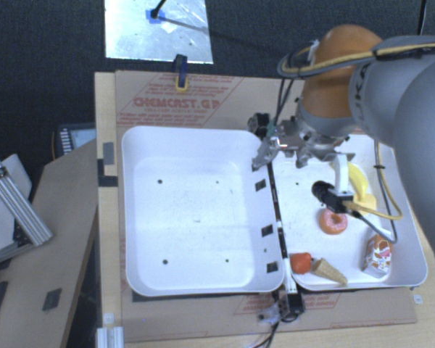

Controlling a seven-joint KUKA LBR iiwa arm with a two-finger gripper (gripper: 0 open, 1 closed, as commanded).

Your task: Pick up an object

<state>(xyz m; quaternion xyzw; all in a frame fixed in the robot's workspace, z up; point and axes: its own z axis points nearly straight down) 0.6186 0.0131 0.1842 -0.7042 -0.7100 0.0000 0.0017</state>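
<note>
nearest the camera, in the right bin (301,216), lies a toy cone (317,266) with an orange end, on its side, near and a little left of the pink doughnut (333,222). it looks light and stiff, but the taper would likely let it slip out of a pinch; the thicker orange end is the better place to take it.

right of the doughnut and slightly nearer stands a small carton (377,257), close to the bin's wall. it is probably light and thin-walled, best taken across its flat sides, though the wall crowds one of them.

the doughnut itself lies flat, apart from the rest. it seems light and rubbery; a pinch across the ring's body, one finger through the hole, should hold.

just beyond the doughnut lies a yellow banana (359,183), smooth and curved, best taken across its middle.

farthest, beyond and left of the doughnut, the gripper (282,156) hangs over the wall shared with the left bin (196,216). its two fingers look spread apart with nothing between them, so no pick has been made yet.
</note>
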